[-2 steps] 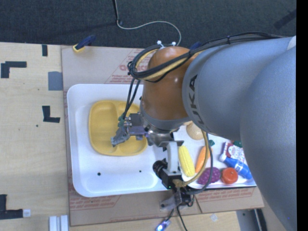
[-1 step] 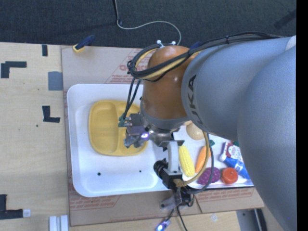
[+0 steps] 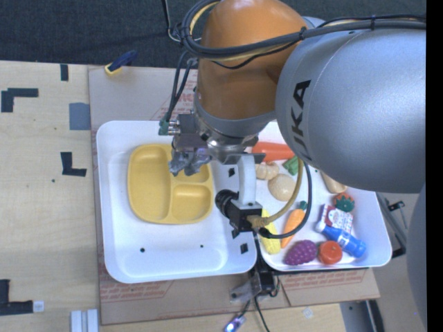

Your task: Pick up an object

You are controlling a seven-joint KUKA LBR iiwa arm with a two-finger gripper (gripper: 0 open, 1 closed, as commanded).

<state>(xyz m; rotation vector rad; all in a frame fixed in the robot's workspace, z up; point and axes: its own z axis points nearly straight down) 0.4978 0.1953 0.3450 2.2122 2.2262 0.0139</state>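
Gripper [image 3: 188,159] hangs over the yellow divided plate's [image 3: 168,184] upper right edge; finger spread cannot be told. Plate lies in left bin [image 3: 131,254]. Right bin [image 3: 374,220] holds purple grapes [image 3: 301,252], small carrot [image 3: 293,221], corn [image 3: 270,239], red tomato [image 3: 330,253], blue bottle [image 3: 345,240], strawberry [image 3: 344,202].

Two white bins sit side by side — the left bin [image 3: 118,254] and the right bin [image 3: 374,244]. One yellow divided tray [image 3: 156,185] lies in the left. The right one shows two carrots [image 3: 293,221] [image 3: 273,149], one bunch of purple grapes [image 3: 300,252], one blue bottle [image 3: 344,240] — others partly hidden.
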